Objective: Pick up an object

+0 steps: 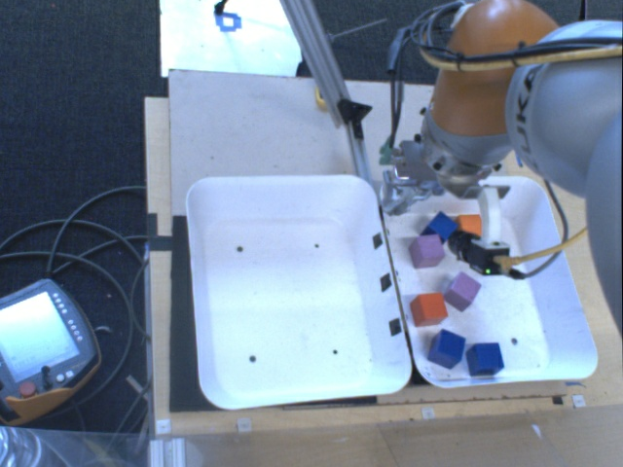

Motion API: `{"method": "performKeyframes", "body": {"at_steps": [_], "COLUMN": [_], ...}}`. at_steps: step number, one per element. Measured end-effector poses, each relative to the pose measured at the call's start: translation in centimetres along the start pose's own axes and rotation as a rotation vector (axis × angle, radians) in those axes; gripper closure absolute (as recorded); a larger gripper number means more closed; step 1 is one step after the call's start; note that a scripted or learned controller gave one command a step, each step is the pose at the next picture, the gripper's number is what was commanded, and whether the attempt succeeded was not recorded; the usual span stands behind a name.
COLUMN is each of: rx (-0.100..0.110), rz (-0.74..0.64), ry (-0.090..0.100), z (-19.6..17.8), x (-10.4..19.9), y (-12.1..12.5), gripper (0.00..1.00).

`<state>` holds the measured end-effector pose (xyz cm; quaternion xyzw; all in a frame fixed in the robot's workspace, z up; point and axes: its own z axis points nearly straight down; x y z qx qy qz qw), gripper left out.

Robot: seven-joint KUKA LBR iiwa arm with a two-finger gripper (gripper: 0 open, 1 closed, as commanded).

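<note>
Seven small cubes (428, 308) are sitting in the right-hand bin (531, 305), lower right of frame; we're hovering the gripper (399, 195) over its upper-left corner, prob lining up on the purple cube (425, 250) nearby. Grip state: can't tell.

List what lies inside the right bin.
Three blue blocks, two purple blocks, two orange blocks. The arm hides the far end of the bin.

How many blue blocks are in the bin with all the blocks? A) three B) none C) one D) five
A: one blue block sits at the far end of the right bin, and two more blue blocks sit side by side at its near end.
</note>
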<state>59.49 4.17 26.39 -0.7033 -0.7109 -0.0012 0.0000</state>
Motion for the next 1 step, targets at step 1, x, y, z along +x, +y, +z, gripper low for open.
{"method": "performKeyframes", "body": {"at_steps": [1], "rx": [-0.002], "rz": [0.0], "ry": [0.0], "z": [0.13], "x": [4.97], "y": [1.66], "gripper": [1.0]}}
